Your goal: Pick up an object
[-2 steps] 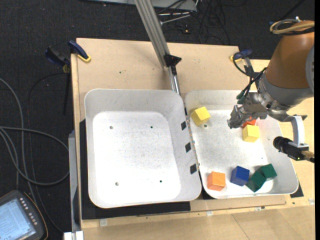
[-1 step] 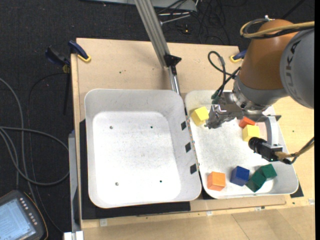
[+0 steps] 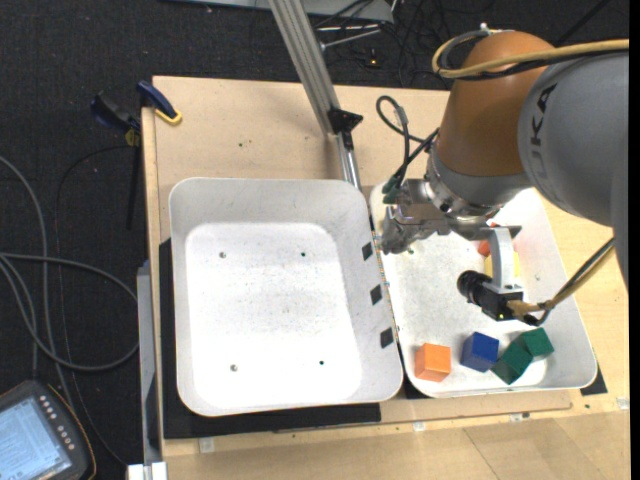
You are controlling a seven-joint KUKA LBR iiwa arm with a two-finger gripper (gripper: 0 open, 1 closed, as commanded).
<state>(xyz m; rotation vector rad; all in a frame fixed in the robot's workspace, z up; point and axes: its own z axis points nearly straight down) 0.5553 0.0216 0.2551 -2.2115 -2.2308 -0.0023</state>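
Taking the left bin [image 3: 270, 298] as our landmark, we see a screen device [image 3: 35, 438] on the dark floor well to its left, with cables [image 3: 40, 268] trailing there, and a blue-and-yellow clamp [image 3: 150, 103] on the wooden bench [image 3: 250, 118] beyond its far left corner. To its right, touching it, sits the right bin [image 3: 425, 298], where the gripper [image 3: 400, 230] hangs just past the shared rim; whether it is parted or closed we cannot tell. The pickable things lie at the right bin's near end: an orange block [image 3: 433, 361], a blue block [image 3: 481, 351] and a green block [image 3: 524, 354]. We judge nothing lifted yet, so the whole grasp remains.
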